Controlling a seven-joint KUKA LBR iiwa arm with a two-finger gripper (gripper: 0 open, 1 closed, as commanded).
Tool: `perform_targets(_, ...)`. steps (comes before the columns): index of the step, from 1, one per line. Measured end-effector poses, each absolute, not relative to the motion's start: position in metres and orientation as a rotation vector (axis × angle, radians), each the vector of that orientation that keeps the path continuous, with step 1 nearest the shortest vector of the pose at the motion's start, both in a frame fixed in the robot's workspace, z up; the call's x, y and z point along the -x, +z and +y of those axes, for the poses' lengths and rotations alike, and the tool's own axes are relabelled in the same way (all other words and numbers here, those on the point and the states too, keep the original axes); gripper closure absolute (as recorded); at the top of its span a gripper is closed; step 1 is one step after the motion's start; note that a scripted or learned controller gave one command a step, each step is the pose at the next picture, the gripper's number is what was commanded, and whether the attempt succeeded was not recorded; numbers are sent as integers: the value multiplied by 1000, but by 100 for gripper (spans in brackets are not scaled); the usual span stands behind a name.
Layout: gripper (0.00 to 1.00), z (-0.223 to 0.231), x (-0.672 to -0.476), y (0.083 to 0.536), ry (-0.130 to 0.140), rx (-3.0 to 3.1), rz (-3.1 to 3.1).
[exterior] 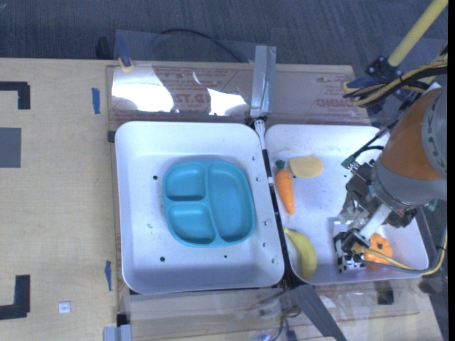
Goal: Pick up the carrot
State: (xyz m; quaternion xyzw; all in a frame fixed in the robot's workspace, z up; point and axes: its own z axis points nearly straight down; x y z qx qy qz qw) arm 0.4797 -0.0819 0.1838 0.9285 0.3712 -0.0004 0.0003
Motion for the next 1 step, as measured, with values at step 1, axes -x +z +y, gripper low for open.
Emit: perform_targets(1, 100, -120, -483, 122, 14, -3128, 342)
